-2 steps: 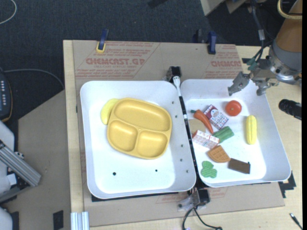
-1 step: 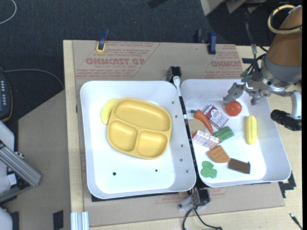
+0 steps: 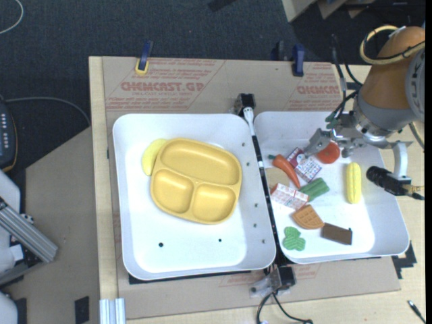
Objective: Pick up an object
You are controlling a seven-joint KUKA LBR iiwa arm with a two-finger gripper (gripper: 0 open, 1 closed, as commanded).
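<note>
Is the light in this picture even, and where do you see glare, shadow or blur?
In the camera view the light is soft and fairly even; the yellow tray shows mild sheen on its raised rims; the white bins look bright but not washed out; a faint shadow lies under the tool; small items like the corn stay slightly soft.

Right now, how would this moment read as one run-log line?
end effector: low over right bin, by red round item | grasp: unconfirmed | yellow tray: left bin

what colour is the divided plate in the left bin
Yellow: the divided plate shows clearly in the camera view.
</note>
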